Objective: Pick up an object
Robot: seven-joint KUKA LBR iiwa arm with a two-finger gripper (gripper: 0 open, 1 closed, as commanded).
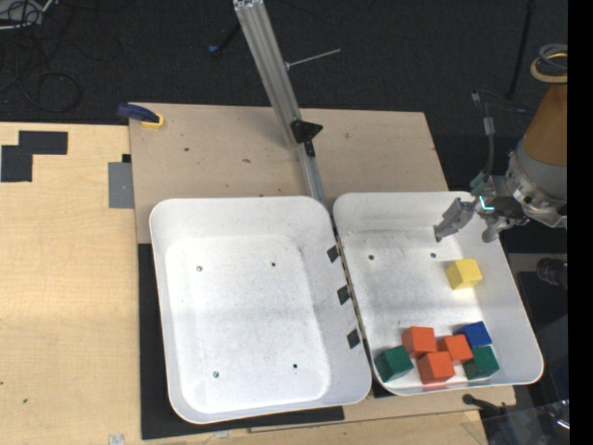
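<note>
My tool point(471, 221) hangs over the right bin's point(398, 216) far right side, fingers spread, nothing between them. Yellow block point(463, 273) just below it on the bin floor. Orange, green and blue blocks point(440, 351) cluster at the bin's near edge. Left bin point(176, 225) beside it.

Two white bins on surface: left bin point(185, 248), right bin point(389, 239). Seven blocks total, all in right bin. One yellow block point(463, 273) mid-bin, apart from others. Three orange blocks point(419, 339) point(457, 347) point(435, 367), two green blocks point(395, 362) point(482, 363), one blue block point(476, 333), clustered at bin's near edge.
</note>
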